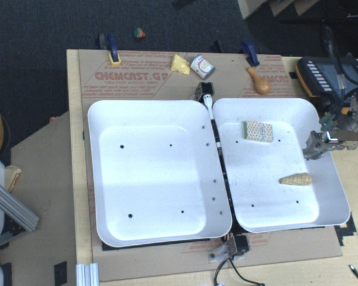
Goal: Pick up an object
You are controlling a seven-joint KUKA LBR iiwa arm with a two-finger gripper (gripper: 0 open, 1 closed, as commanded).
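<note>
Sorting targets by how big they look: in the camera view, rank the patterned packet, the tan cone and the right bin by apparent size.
1. right bin, by far the largest.
2. patterned packet.
3. tan cone: about as long as the packet but thinner, so this ranking is close.

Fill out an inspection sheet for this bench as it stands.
Surface: board bearing left bin and right bin, side by side.
Job's things: green-and-white packet and tan cone in the right bin.
Clutter: yellow wedge, small carton, wooden piece, blue clamps along the board's far edge.
Grippers: claw over the right bin's right rim, apart from both items.
Cables: wire below the bins.
Surroundings: dark carpet.
</note>
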